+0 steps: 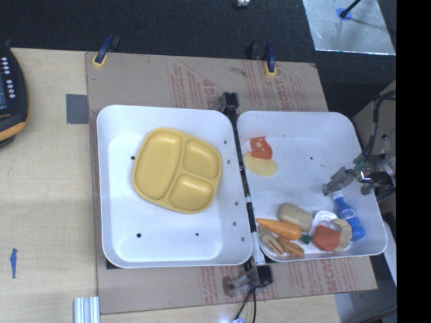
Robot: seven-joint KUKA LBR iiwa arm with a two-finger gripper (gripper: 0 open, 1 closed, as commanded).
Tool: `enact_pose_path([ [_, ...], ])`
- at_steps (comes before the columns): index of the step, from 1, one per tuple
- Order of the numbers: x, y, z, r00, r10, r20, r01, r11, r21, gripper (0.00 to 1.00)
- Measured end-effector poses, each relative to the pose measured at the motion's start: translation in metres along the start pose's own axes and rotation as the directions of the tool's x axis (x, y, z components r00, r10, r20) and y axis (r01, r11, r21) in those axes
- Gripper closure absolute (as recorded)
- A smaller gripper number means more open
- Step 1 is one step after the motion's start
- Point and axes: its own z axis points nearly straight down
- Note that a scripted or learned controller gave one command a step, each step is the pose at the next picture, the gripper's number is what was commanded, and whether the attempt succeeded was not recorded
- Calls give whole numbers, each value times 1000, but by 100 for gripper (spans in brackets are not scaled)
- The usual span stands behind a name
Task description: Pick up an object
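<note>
White plastic forms both shallow bins, set side by side on a brown cardboard sheet [202, 79] clamped to the wooden table [47, 200]. Nearest the camera, along the front wall of the right bin [303, 123], a cluster of toy food is noted: a hot dog in a bun [283, 247] at the front left corner, an orange carrot [279, 229] lying just behind it and touching it, a tan potato-like piece [295, 215] behind the carrot, and a red piece [327, 237] resting on a pale round item to the right. A blue bottle [349, 219] lies tilted against the right wall, just beside the red piece.

The end effector [340, 180] is seen at the right side of the right bin, above and just behind the blue bottle, its grey finger [335, 182] pointing left over bare bin floor. Nothing is seen between the fingers; whether they are spread or closed cannot be told. Behind it, part of the arm [377, 170] is visible at the bin's right edge.

Farther back in the right bin, near the dividing wall, a yellow flat piece [261, 167] lies with a red piece [261, 148] touching its far edge.

In the left bin [114, 247], a yellow three-compartment plate [177, 170] rests slightly tilted, near the middle.

At the far table edge, blue-and-yellow clamps [104, 50] are recorded; a black and orange pendant [10, 93] lies at far left.
</note>
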Motion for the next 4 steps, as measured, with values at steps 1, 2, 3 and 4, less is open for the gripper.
enact_pose_path([
  [1,-29,6,60,1000,1,-1,-1,1000,5,0],
  [2,-28,40,124,1000,-2,-2,2,1000,5,0],
  [3,-28,110,119,1000,-3,1,3,1000,-7,0],
  [4,58,39,122,1000,-7,-6,7,1000,7,0],
])
